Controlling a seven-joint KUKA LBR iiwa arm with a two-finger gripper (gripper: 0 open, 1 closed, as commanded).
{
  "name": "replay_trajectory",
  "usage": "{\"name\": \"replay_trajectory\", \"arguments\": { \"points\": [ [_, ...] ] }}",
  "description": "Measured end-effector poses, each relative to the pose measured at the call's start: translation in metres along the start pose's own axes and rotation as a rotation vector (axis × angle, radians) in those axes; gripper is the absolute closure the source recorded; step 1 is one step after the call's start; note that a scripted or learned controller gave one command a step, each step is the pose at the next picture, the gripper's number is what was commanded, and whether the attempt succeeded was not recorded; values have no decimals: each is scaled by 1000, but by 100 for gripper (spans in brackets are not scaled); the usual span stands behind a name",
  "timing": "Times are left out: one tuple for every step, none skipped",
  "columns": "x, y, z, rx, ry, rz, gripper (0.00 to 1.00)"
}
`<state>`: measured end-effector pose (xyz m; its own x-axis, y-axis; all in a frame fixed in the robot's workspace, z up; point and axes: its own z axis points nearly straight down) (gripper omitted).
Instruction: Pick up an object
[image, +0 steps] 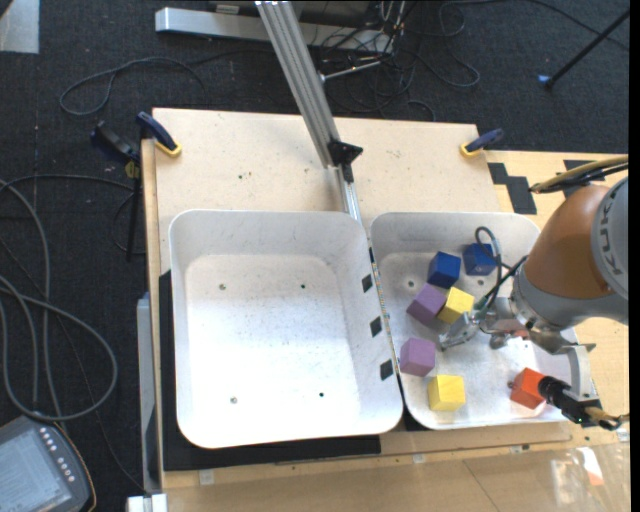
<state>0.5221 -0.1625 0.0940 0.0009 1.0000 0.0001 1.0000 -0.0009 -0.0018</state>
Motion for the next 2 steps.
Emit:
{"name": "replay_trajectory", "arguments": {
  "points": [
    [0,1,-12,-4,-1,0,100],
    [-1,6,-75,-9,-2,-4,100]
  ]
}}
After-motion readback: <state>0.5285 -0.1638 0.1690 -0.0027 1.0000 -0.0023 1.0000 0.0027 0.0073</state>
